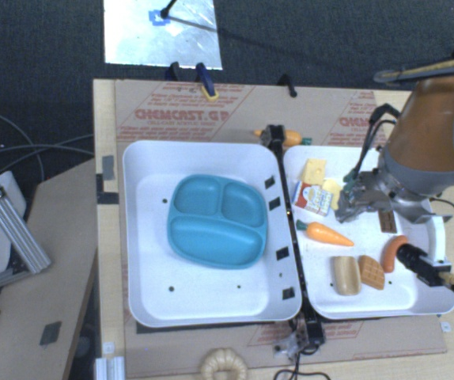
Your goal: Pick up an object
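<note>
Camera view, slanted from above, catalogue of contents.

Surface (179, 109): brown cardboard-lined board carrying two shallow white bins set edge to edge, so that items can pass from one to the other.

Left bin (144, 212): holds one blue divided plate (215, 220), lying flat near the middle, apparently put there as a place to receive things.

Right bin (369, 303): holds the loose stock of toy food, scattered apart, likely so each piece can be reached singly.
- Cheese wedge (315, 172), yellow, near the far wall.
- Printed packet (315, 200), white and red, just below the cheese.
- Carrot (328, 233), orange, lying flat across the middle, just beside the packet.
- Bread roll (344, 275), tan, toward the near wall.
- Waffle piece (371, 273), brown, touching or just beside the roll.
- Sausage (391, 252), red-orange, near the waffle.

Arm: enters from the right, grey with an orange band, wrist bent down over the right bin.

Pincer (347, 206): low in the right bin, between the packet and the carrot, close to both. Whether it is apart, together or clamped on anything cannot be told; the tips are dark and merge with the wrist above.

Assessment: nothing is visibly lifted. The packet or carrot seems the likeliest target, judged by position alone.
</note>
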Robot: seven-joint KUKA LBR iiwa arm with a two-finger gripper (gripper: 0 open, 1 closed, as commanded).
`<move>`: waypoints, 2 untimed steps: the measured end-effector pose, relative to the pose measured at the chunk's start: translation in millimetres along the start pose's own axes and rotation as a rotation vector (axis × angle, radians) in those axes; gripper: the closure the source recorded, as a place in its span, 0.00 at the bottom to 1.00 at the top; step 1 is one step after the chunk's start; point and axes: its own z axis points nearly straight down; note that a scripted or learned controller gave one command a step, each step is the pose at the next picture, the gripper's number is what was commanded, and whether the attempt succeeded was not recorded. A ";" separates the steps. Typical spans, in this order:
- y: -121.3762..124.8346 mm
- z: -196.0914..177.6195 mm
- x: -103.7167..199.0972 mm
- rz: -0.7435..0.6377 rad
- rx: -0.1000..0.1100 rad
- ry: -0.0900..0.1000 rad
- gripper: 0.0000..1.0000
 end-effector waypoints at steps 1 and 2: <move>-6.2 19.7 -5.7 0.008 0.002 -0.002 1.00; -4.8 2.0 -11.4 0.008 -0.001 -0.002 1.00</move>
